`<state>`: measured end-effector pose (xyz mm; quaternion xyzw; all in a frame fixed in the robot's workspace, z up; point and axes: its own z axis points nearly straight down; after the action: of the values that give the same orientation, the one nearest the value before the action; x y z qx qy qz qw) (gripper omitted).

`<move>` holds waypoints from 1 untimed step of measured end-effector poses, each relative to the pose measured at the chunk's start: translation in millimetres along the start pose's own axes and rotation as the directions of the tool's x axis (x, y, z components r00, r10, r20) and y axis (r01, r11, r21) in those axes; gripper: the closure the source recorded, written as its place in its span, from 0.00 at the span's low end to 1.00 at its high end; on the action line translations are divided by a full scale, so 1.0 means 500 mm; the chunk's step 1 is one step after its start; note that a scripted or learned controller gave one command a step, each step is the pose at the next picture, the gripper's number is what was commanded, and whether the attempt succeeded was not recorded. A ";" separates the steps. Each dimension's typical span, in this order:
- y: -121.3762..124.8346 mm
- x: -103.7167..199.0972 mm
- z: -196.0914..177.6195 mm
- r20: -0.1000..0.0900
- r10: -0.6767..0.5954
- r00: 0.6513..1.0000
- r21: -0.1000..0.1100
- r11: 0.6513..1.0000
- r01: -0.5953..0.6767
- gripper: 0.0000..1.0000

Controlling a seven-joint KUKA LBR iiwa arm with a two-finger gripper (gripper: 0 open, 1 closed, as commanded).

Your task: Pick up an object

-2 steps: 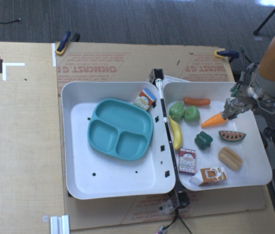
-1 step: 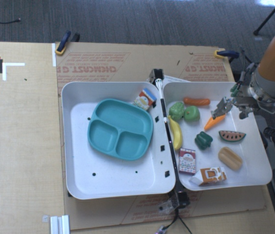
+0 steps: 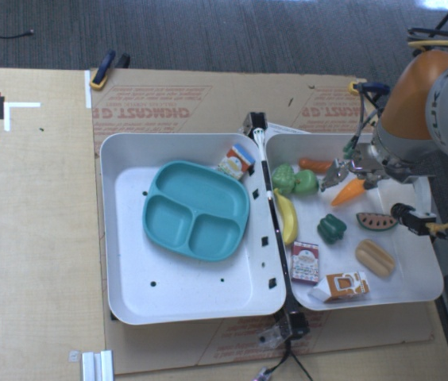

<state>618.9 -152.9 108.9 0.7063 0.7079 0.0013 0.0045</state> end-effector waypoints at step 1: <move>0.002 -0.004 -0.022 0.005 0.000 1.000 -0.006 1.000 0.000 1.00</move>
<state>620.0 -154.6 119.8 0.7064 0.7077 0.0015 0.0081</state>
